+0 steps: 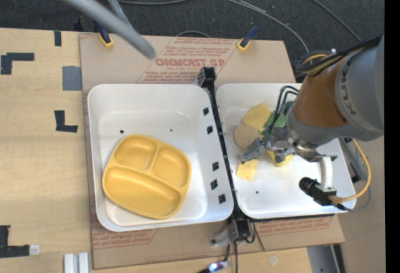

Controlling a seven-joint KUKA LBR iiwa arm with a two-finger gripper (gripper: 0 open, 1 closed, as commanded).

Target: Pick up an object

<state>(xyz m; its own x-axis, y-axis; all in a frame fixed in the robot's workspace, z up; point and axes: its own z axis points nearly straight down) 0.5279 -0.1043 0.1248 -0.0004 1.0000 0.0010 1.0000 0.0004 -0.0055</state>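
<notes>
Reaching in from the right of the camera view, the arm (337, 100) hangs low over the right bin (275, 200), its claw (267, 148) down among a cluster of pale yellow pieces. One yellow piece (256, 115) lies just above the claw, a round tan piece (245, 135) just to its left, a smaller yellow piece (247, 169) just below. Whether the claw is spread or closed, or grips anything, cannot be told. A yellow divided plate (146, 175) rests in the left bin (103, 103) on the desk (37, 159).

"CHEMCAST GP" (red print) on cardboard sheet (181, 62)
</notes>
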